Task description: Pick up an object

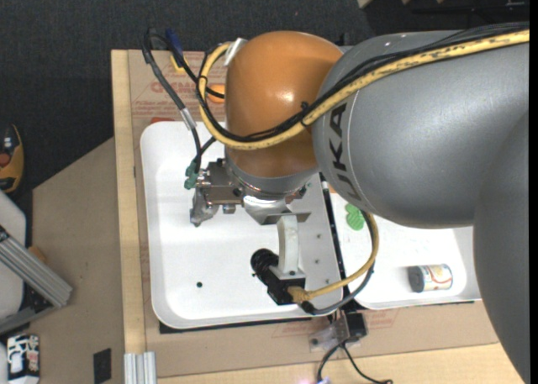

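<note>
My gripper [200,208] hangs low over the left bin [168,231], near its middle, under the orange band of the arm. A small green thing [191,177] shows right at the gripper's upper side; whether it is held cannot be told. In the right bin [403,290] a green object [355,219] peeks out beside the arm, close to the wall between the bins. A small white cylinder with an orange label [430,276] lies on its side toward the right bin's front right.
The big grey arm covers most of the right bin and the back of both bins. A tiny dark speck [199,284] lies on the left bin's floor near the front. The brown bench [126,206] rims the bins.
</note>
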Controlling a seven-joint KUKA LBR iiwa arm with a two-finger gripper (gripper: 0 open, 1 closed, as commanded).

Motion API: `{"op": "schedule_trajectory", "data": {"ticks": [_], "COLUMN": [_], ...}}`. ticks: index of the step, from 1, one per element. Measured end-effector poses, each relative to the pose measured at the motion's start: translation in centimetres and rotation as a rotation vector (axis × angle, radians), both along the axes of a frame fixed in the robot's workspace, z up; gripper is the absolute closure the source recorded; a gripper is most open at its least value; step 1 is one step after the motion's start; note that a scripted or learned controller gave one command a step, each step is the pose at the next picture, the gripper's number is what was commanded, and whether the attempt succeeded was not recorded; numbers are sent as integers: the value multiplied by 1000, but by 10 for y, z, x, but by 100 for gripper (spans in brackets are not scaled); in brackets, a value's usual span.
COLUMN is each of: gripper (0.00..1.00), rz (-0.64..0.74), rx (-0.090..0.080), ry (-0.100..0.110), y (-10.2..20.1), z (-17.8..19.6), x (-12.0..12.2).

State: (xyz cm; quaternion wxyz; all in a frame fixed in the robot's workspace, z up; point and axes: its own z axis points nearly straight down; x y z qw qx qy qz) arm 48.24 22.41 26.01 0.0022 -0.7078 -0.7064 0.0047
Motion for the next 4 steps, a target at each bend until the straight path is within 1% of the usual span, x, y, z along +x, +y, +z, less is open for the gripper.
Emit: {"op": "schedule_trajectory", "data": {"ticks": [1,2,3,4], "gripper": [100,100,100,100], "rz": [0,-4,3,6], "rx": [4,2,5,3], "ry": [-9,-7,-15,-4], "y": [1,-58,-46,3], "z": [16,30,65,9], "x": [1,-3,41,59]}}
